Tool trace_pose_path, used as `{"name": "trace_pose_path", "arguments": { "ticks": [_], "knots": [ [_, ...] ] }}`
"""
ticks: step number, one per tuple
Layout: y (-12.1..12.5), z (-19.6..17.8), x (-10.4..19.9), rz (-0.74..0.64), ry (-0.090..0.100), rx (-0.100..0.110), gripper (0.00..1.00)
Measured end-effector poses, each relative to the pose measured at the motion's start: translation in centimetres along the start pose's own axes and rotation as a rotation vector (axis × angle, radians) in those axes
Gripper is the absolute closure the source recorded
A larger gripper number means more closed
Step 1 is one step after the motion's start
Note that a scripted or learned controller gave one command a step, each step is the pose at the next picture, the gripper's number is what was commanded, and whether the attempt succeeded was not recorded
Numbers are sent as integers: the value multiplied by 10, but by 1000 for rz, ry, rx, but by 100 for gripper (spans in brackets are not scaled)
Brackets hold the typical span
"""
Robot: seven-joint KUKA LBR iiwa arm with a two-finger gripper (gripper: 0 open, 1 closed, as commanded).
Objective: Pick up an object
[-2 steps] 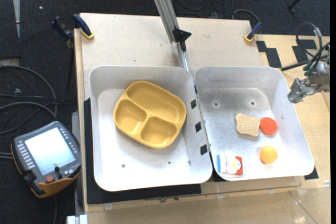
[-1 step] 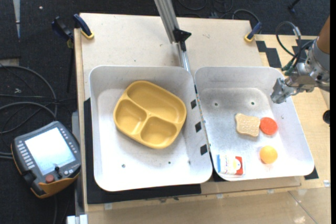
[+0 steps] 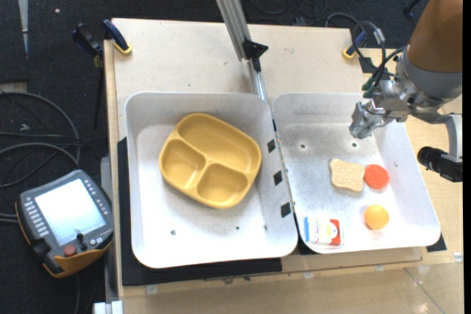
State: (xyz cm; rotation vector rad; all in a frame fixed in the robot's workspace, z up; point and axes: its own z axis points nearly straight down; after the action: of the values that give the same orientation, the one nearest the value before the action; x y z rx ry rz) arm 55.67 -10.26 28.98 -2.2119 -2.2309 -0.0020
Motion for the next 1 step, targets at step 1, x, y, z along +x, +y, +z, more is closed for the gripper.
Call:
{"name": "trace_pose_path", "arguments": {
  "ticks": [1],
  "knots": [
    [18, 20, 51, 1, 1, 3, 100]
  ]
}}
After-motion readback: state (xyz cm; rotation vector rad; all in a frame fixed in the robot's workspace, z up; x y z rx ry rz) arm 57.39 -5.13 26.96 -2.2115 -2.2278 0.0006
